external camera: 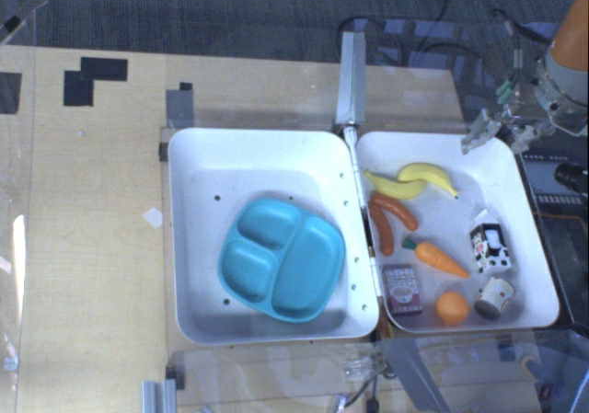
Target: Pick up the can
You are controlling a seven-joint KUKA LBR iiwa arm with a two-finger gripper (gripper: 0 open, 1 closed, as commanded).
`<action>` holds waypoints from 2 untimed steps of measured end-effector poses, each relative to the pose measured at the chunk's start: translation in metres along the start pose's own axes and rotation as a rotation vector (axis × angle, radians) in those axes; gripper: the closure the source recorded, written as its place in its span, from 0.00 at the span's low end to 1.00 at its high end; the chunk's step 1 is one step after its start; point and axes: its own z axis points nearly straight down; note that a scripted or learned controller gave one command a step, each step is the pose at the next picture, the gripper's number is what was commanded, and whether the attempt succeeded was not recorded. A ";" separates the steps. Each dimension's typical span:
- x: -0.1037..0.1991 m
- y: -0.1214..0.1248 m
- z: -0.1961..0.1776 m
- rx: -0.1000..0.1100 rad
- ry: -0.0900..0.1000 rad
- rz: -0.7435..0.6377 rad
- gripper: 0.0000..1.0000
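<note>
So the wooden bench (92, 218) has the two white bins butted side by side, which keeps everything corralled where the arm can reach. The left bin (193, 163) only has a blue divided plate (281, 259) lying flat in the middle, nothing to do with the job. The right bin (543, 282) is where all the clutter is.

The KUKA arm (571, 52) comes in from the right, and its gripper (502, 133) hangs over the far right corner of the right bin. The fingers look spread with nothing between them, so I'd say it's parked up high before picking a target, not going for a grab yet.

Two yellow bananas (414, 183) lie across the far end, and two sausages (386, 218) sit just beside the dividing wall. An orange carrot (440, 259) lies on a slant mid-bin.

The can (402, 290), pinkish-red label, lies at the near left corner of the right bin, close to the wall and well apart from the gripper. That wall will probably crowd one finger.

A cow-print carton (489, 248) stands on the right, with a small white cup (494, 297) tipped over near it and an orange (451, 307) by the front rim.
</note>
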 end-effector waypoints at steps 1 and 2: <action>0.001 0.002 -0.011 -0.004 -0.001 -0.006 1.00; 0.046 -0.018 -0.178 -0.003 -0.001 0.037 1.00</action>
